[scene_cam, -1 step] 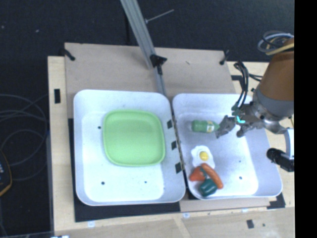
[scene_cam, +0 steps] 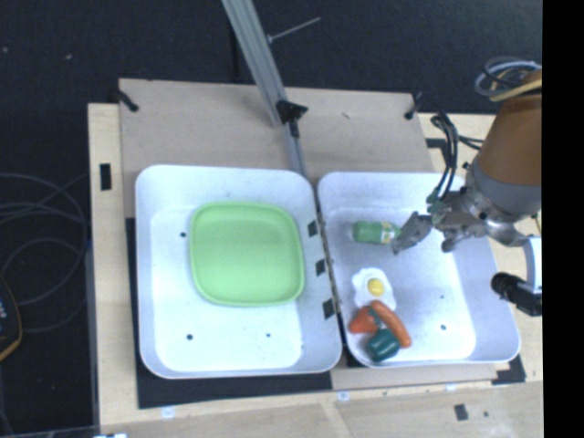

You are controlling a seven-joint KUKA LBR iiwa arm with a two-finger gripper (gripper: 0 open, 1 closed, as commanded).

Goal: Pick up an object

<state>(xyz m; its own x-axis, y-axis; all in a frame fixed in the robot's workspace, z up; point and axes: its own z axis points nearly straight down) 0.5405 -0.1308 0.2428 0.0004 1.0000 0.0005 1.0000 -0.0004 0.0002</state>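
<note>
The gripper point(scene_cam: 408, 233) is hovering just beside the green bottle point(scene_cam: 372, 234); I cannot tell how its jaws are set. Nothing is being lifted yet, so the picking is all ahead.

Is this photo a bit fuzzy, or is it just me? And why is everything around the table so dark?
In the camera view, everything is slightly soft: the green bottle and gripper lack crisp edges. Light falls evenly on the white bins, with no harsh glare; the green plate casts almost no shadow. The surrounding floor stays unlit and black.
</note>
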